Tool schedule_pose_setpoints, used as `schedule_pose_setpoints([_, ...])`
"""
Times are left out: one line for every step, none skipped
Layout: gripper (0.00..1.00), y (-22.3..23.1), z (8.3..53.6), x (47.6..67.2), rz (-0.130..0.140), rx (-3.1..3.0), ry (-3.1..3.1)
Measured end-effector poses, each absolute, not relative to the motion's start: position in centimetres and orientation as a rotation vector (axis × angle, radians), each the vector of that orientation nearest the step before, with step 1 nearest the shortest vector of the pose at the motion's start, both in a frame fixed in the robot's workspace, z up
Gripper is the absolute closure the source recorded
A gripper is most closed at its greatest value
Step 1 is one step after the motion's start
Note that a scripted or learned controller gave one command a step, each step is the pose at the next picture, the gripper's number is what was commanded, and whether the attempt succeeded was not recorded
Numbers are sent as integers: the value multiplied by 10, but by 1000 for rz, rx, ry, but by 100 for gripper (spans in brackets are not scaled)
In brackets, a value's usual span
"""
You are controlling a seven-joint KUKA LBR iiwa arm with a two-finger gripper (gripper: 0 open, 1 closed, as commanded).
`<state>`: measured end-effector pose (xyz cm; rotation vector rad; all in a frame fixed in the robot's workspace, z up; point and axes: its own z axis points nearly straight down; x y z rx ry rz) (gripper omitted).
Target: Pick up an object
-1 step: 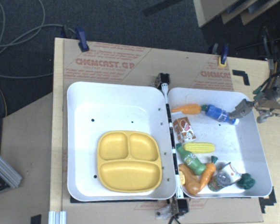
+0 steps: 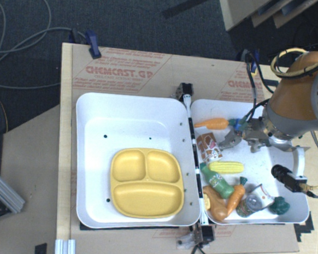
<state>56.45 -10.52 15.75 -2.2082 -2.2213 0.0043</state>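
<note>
Packet (image 2: 208, 146): brown, printed, lying flat in the right bin (image 2: 300, 214) against its left wall, just below the long orange carrot (image 2: 211, 123).
Gripper (image 2: 230, 138): mine, low over the upper part of the right bin; its tip is just right of the packet and just below the carrot's right end. I see nothing held in it.
Grip state: cannot tell from this slant whether it is spread or closed.
Corn (image 2: 226, 167): yellow cob lying crosswise, below the packet and apart from my gripper.
Green bottle (image 2: 216, 181): lying just under the corn.
Small carrot (image 2: 236, 195): tilted, beside the bottle, near the bin's front edge.
Left bin (image 2: 94, 113): carries a yellow divided plate (image 2: 146, 182).
</note>
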Motion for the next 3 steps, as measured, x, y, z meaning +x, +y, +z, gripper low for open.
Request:
schedule_pose_setpoints([0, -140, 97, 530, -9, -2229, -2230])
schedule_pose_setpoints([0, -146, 84, 477, 3, -2221, -2215])
schedule_pose_setpoints([0, -127, 85, 526, -4, -2220, -2229])
